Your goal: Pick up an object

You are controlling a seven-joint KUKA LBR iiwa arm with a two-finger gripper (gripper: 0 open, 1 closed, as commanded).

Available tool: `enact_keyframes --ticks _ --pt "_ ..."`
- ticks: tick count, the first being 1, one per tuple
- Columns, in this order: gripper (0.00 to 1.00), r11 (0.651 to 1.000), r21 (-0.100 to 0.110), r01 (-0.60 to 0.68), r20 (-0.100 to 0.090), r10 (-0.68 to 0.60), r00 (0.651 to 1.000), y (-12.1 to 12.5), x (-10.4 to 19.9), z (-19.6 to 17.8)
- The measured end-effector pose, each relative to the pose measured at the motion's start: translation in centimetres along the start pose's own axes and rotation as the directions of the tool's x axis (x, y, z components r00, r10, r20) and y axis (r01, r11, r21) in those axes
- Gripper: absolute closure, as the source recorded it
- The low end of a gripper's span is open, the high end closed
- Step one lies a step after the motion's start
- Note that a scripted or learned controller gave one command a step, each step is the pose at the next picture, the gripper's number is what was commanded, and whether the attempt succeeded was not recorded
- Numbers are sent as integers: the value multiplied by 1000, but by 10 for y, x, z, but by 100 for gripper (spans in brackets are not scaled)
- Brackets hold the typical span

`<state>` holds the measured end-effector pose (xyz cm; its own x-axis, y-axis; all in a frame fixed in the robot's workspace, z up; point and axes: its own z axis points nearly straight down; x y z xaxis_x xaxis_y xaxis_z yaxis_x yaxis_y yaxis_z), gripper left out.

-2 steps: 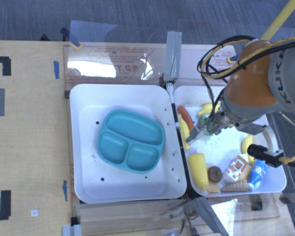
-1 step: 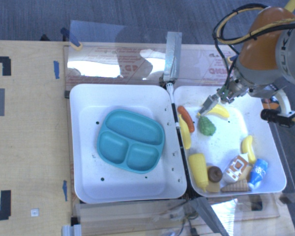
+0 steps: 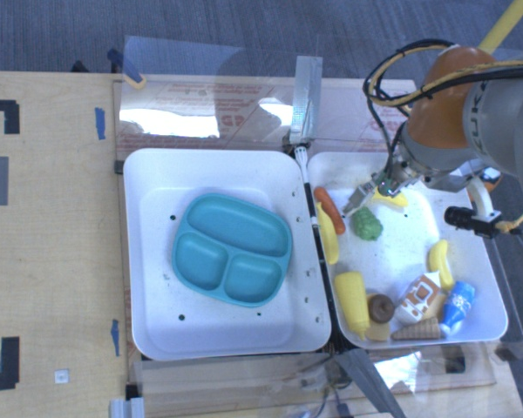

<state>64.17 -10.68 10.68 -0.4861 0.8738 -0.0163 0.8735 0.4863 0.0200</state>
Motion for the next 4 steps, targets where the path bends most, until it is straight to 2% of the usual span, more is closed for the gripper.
enact_keyframes --ticks 1,2,3,4 --pt "0 998 -2 -59 7 59 998 5 -1 7" --pt "0 976 26 215 -24 -215 976 17 -17 0" --pt "0 997 16 77 -23 -77 997 10 -25 10" --pt "100 997 -1 78 2 -78 997 14 -30 -5"
